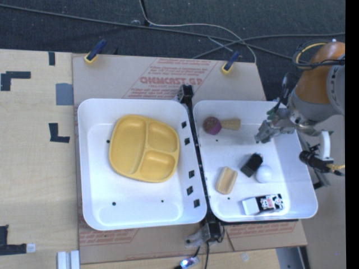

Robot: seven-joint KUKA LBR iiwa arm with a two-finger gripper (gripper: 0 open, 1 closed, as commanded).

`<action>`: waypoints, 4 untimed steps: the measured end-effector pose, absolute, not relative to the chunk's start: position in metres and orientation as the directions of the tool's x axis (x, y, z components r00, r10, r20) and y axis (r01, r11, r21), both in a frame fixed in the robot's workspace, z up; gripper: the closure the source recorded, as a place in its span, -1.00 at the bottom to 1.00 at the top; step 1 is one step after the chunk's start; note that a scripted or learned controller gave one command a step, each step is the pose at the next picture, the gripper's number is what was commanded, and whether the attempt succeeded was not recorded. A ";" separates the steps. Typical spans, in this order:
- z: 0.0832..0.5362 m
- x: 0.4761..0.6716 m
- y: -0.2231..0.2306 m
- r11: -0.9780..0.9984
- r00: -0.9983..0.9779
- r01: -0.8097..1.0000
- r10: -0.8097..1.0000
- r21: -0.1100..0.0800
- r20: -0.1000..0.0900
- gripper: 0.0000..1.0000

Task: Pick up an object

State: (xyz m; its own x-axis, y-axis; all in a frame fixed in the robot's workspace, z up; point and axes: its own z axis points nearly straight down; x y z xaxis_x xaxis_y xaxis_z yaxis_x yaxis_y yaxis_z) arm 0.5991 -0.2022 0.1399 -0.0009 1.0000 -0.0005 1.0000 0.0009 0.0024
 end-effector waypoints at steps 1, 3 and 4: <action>0.189 0.606 -0.209 0.001 -0.001 1.000 1.000 0.004 -0.002 1.00; 0.228 0.599 -0.167 0.004 -0.004 1.000 1.000 -0.001 0.000 1.00; 0.233 0.599 -0.114 0.006 -0.006 1.000 1.000 -0.002 0.001 1.00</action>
